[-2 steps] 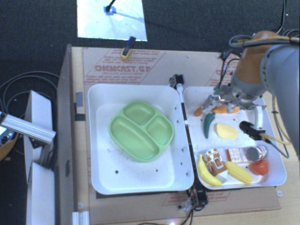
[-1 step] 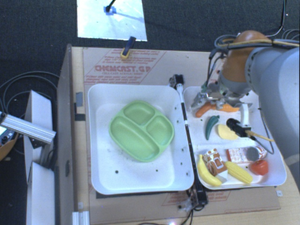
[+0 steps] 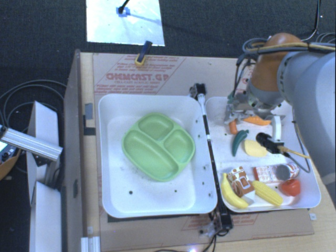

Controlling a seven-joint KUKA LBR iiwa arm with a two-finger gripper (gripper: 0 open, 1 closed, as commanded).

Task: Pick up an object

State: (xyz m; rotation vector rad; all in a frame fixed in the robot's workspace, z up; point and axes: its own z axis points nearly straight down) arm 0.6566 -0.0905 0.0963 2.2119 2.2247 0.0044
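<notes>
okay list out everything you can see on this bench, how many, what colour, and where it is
divided plate: 1, light green, in the left bin
right bin: 1, white, holds the toy food
pepper: 1, dark green, middle of right bin
carrot: 1, orange, far end of right bin
lemon: 1, yellow, right of pepper
banana: 1, yellow, near left corner
corn: 1, yellow, near edge
tomato: 1, red, near right corner
arm: 1, grey with orange band, over the right bin's far end
gripper: 1, beside the carrot
</notes>
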